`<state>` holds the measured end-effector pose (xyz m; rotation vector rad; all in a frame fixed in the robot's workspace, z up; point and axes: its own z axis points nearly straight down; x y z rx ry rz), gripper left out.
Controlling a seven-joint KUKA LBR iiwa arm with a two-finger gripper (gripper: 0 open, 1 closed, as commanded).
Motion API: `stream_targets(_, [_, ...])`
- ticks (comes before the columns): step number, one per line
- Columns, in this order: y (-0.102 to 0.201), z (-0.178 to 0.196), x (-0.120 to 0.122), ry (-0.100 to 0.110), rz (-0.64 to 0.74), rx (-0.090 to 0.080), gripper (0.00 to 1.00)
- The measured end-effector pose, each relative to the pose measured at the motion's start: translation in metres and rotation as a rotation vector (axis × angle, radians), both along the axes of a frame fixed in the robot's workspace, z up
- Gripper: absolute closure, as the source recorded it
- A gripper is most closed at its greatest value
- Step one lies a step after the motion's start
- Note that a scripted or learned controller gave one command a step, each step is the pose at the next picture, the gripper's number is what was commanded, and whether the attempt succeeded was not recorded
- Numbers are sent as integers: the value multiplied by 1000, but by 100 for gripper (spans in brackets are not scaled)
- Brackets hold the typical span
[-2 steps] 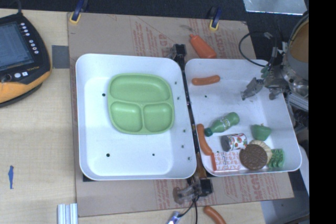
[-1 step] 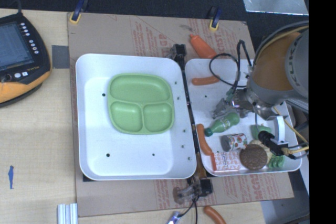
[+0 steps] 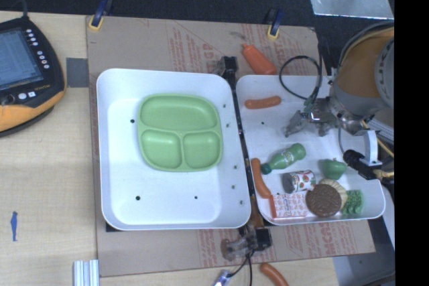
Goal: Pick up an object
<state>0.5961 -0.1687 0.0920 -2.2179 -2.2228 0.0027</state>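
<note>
My gripper [image 3: 308, 125] hangs over the back half of the right bin [image 3: 375, 214], open, with nothing between its fingers. Just below and left of it lies a green bottle [image 3: 285, 159]. A brown sausage [image 3: 263, 102] lies near the bin's back edge, left of the gripper. Toward the front are a small can [image 3: 298, 181], a round brown disc [image 3: 324, 199], a green pepper-like piece [image 3: 332, 167], a red and white packet [image 3: 288, 206] and a green leafy piece [image 3: 353, 202]. An orange stick [image 3: 260, 179] lies along the left wall.
The left bin [image 3: 114, 204] holds a green divided plate [image 3: 179, 130]. An orange carrot [image 3: 258, 59] lies on the cardboard behind the bins, and another orange piece [image 3: 275, 272] lies in front. A teach pendant [image 3: 23, 74] rests at far left. A black cable [image 3: 301, 77] loops above the right bin.
</note>
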Motion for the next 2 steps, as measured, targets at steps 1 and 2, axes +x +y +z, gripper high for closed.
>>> stream_targets(1, [38,-1,-45,2,3,0,0])
stream_targets(2, [37,10,-45,3,5,-1,100])
